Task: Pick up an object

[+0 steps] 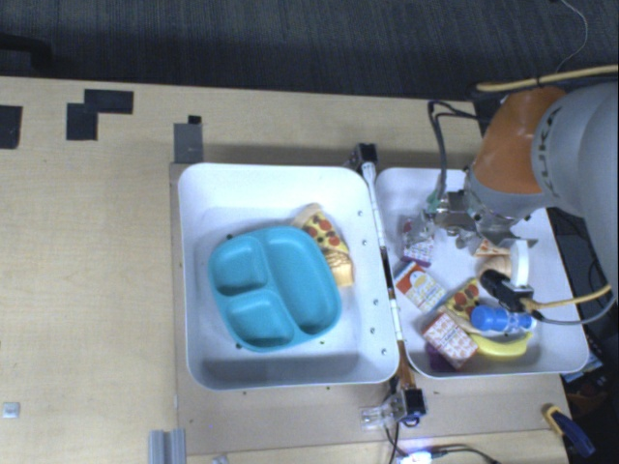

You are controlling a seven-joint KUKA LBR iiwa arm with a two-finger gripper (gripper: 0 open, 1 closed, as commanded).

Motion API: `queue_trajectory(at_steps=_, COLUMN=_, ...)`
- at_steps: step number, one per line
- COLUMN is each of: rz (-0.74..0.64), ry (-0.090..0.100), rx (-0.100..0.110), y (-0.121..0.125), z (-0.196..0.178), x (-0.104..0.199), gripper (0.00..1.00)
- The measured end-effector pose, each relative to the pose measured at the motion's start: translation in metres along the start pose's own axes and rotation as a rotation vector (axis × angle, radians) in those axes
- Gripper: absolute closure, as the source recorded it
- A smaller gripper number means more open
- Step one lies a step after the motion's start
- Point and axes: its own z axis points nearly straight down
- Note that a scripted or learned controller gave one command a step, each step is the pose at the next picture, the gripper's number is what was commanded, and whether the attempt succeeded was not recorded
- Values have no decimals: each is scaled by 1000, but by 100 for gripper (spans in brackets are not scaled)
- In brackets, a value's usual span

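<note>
My gripper (447,222) hangs low over the back part of the right bin (561,288), below the arm's orange band. Just under and in front of it lies a small purple-and-white packet (418,251). A white carton with a red picture (420,286) rests nearer the bin's middle. A patterned red box (450,337), a blue bottle-like toy (489,317) and a yellow banana (505,345) crowd the front of the bin. I see nothing lifted off the bin floor.
The left bin (208,201) holds a blue divided tray (276,288) with a pizza-slice toy (327,240) at its back right edge. The ridge where the two bins meet (384,259) runs between them. Cables trail near the bench's front edge (406,409).
</note>
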Motion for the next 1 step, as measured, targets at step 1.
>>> queue_trajectory(at_steps=1, rz=3, ry=-1, rx=-10, y=-10, z=17, x=4, gripper=0)
